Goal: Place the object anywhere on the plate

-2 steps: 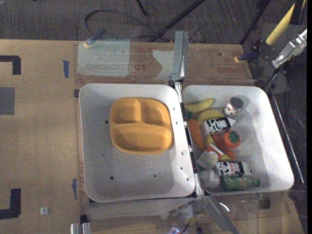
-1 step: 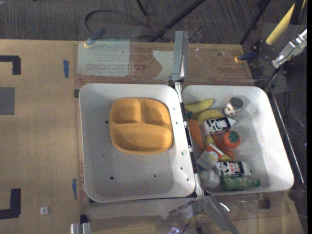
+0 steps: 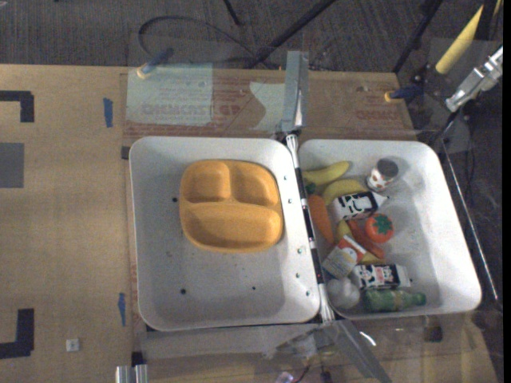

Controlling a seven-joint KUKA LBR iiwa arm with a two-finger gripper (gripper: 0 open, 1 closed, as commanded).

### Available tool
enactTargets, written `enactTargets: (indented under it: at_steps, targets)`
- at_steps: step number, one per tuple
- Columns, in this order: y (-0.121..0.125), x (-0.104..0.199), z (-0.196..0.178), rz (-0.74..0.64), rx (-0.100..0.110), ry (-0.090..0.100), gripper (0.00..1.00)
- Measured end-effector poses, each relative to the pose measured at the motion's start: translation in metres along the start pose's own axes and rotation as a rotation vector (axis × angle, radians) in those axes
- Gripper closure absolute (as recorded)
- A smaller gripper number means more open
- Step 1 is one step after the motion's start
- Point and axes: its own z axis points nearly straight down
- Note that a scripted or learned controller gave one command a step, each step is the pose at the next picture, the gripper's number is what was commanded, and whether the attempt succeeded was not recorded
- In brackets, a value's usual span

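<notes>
Brown wooden bench with blue tape marks carries two white bins, a left bin and a right bin, side by side. The pale metal gripper hangs off beyond the far right corner of the right bin, well apart from everything; whether it is open or closed I cannot tell from where it sits. Nothing has been picked out yet: the objects lie heaped in the right bin, nearer me than the gripper and to its left. I count two bananas, long axes slanting across the bin; one carrot, lengthwise along the divider; one red tomato; two small cartons; one can; and one green bottle on its side, running crosswise along the near wall. One orange plate with three compartments rests in the left bin, farthest from the gripper.
</notes>
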Motion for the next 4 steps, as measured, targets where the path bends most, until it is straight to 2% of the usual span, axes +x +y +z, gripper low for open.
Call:
enactTargets:
  at_steps: [1,2,4]
  targets:
    - [0.0,0.0,0.0,0.0,0.0,0.0,0.0]
    - [0.01,0.018,-0.01,-0.292,-0.001,0.0,0.0]
    - [0.01,0.018,-0.01,-0.292,-0.001,0.0,0.0]
